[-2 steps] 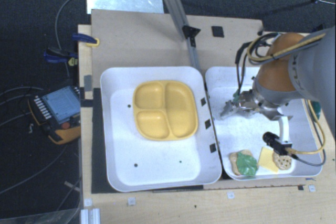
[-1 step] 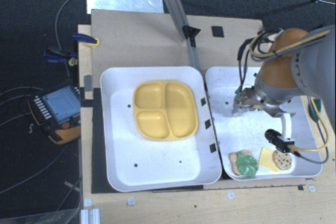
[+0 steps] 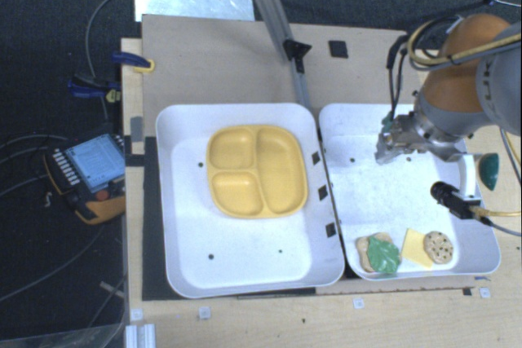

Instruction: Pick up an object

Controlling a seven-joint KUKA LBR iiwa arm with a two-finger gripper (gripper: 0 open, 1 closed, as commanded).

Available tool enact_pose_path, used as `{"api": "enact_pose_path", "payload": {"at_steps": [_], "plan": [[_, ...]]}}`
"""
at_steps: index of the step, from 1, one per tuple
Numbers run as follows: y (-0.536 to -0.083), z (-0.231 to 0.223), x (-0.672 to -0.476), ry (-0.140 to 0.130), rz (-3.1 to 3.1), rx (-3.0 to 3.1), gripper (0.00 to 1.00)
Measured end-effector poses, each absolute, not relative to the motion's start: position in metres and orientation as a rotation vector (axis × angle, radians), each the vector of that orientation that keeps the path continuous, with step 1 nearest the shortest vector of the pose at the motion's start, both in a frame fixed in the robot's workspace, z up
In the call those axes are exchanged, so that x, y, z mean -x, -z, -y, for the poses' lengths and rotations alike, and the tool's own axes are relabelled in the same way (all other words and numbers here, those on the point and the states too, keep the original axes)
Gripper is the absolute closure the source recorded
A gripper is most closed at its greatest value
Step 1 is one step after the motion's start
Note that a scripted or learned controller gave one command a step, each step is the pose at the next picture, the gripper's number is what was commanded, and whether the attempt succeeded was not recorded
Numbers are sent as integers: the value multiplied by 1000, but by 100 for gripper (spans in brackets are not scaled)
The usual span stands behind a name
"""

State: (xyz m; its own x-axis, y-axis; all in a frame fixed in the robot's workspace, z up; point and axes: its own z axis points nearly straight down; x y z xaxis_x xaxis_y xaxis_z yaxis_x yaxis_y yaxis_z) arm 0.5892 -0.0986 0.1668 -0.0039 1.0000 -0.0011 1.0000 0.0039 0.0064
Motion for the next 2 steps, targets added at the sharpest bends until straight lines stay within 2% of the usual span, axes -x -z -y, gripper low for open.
{"api": "enact_pose_path", "payload": {"at_steps": [2], "plan": [[-275,99,-592,-7,-2224,-2210,100]]}}
